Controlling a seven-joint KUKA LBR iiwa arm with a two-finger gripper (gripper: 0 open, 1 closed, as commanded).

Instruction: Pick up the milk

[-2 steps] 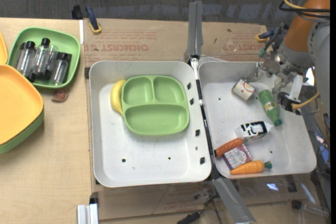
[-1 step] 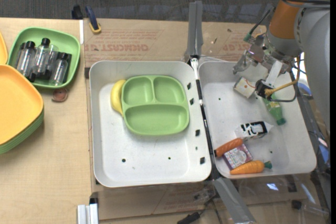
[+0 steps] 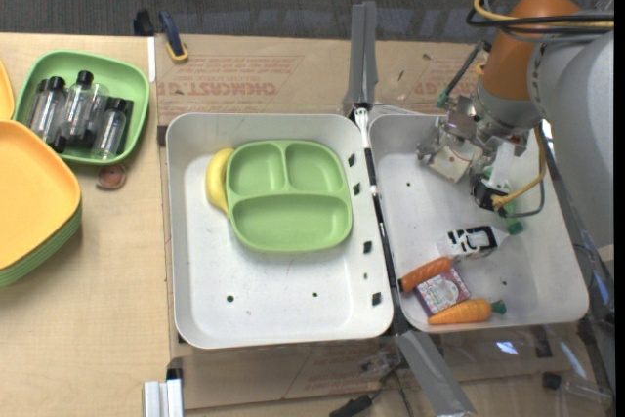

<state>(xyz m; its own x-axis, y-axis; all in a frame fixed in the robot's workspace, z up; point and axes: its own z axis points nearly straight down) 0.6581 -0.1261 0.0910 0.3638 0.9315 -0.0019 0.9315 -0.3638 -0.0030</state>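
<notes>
A small pale carton, which I take for the milk, lies in the upper part of the right bin. My gripper is right on top of it, reaching down from the orange-banded wrist, and hides the carton's upper side. Whether the carton is lifted or resting on the bin floor cannot be made out.
A black-and-white small item lies mid-bin, with two carrots and a purple packet near the front. The left bin holds a green divided plate over a yellow thing. Bottles in a green tray sit far left.
</notes>
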